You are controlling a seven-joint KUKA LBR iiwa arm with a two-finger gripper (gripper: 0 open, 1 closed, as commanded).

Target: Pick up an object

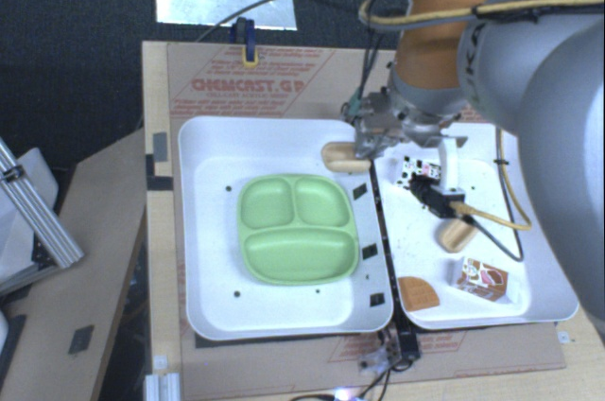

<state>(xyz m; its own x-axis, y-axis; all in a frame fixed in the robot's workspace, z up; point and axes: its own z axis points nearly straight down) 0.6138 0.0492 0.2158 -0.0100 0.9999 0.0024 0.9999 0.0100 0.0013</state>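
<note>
Nearest, a brown disc (418, 292) and a printed packet (482, 278) lie in the right bin (539, 295). A green plate (298, 229) sits in the left bin (203, 295). Farther back, the tan block (338, 157) lies at that bin's far right corner, my jaws at its end — open or closed, I cannot tell. Risk: gripped so near its end, it may pivot out — or I clip the rim.
</note>
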